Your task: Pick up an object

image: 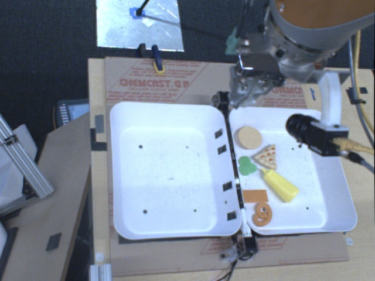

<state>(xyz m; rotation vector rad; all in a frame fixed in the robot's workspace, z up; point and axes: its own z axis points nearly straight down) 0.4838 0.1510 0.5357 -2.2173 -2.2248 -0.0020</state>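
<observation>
The right bin (334,215) holds several small toy foods along its left side. A round tan cookie (249,137) lies nearest the back, with a pizza slice (266,155) just in front of it. Then come a green piece (246,166), a yellow bottle (279,185), an orange rectangle (255,196) and a pretzel (262,214) by the front wall. My gripper (245,93) hangs over the back left corner of the right bin, above and behind the cookie, with nothing visibly in it.
The left bin (117,157) sits beside the right one, with a black clip strip (231,157) along the divide. A black cylinder on a white bracket (310,132) juts over the right bin's back right. A shiny metal sheet (139,16) lies beyond the bench.
</observation>
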